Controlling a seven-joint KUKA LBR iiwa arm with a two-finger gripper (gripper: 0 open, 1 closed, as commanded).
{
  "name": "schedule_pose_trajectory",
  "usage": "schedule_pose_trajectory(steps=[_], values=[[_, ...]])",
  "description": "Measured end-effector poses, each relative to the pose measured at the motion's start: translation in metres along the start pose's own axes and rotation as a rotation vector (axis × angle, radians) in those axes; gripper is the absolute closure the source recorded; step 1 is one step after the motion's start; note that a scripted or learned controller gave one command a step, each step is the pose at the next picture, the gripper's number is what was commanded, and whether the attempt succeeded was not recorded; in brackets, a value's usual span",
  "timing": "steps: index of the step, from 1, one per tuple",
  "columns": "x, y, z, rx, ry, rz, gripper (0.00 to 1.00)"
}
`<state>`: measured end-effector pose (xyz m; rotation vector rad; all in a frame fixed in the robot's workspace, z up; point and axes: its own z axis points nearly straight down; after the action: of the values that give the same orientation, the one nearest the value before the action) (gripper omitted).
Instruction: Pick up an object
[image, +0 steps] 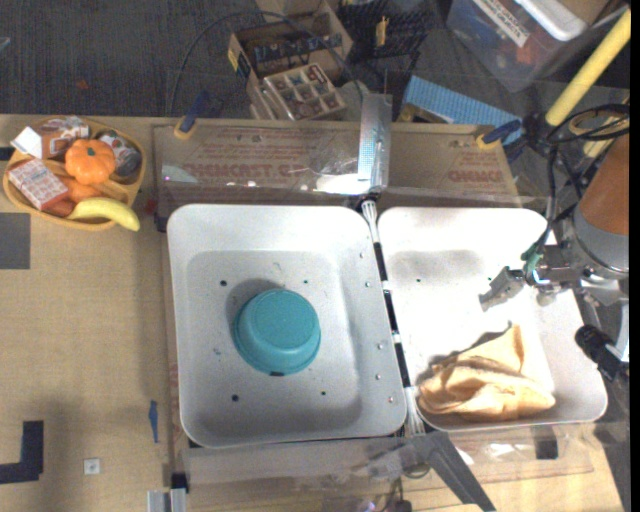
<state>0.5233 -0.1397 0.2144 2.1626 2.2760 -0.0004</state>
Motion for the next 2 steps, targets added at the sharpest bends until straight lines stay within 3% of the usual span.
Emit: schedule_pose_trajectory(steps=[1,2], values=[[-0.016,0.034,0.057,0.001,0.0,0.036,0.0],[-0.039,-0.005,0.127,-0.006,0.0,0.027,0.0]])
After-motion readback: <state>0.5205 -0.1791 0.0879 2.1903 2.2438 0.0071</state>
